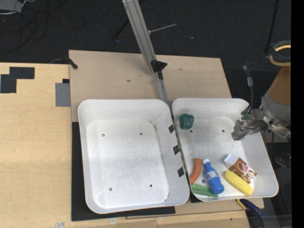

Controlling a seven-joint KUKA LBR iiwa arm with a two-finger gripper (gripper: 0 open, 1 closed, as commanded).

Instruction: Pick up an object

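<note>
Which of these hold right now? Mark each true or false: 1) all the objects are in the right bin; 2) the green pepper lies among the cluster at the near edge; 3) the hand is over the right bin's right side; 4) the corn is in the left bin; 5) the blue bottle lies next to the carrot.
1) True: every object lies in the right bin.
2) False: the green pepper sits alone near the far left corner of that bin.
3) True: the hand is there.
4) False: the corn is in the right bin, near its front.
5) True: the blue bottle lies just right of the carrot.
</note>
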